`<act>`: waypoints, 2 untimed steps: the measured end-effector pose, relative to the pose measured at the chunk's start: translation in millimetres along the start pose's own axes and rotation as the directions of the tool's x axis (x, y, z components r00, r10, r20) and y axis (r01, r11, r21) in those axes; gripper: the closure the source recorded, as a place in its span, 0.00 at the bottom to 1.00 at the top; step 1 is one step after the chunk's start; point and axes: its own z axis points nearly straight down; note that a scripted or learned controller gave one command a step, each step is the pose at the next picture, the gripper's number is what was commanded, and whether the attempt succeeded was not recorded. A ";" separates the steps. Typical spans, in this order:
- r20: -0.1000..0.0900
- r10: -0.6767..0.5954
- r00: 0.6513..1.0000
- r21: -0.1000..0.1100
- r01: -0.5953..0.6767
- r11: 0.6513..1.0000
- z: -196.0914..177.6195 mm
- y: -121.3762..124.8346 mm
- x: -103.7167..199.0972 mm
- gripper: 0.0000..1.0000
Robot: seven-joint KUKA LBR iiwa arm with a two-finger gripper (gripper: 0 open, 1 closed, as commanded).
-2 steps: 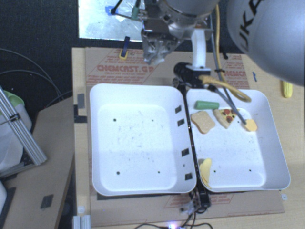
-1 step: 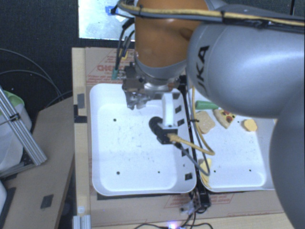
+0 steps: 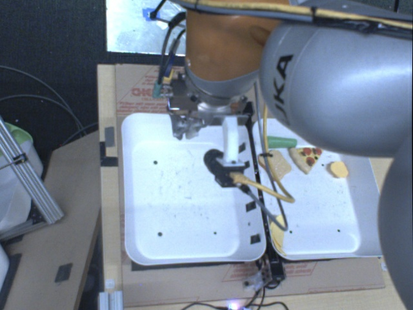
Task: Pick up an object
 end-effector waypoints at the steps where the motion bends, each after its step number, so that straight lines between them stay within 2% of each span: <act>1: 0.003 0.001 1.000 0.007 -0.001 1.000 30.0 -68.0 0.2 1.00; 2: 0.000 0.002 1.000 0.000 -0.002 1.000 17.5 -64.4 0.5 1.00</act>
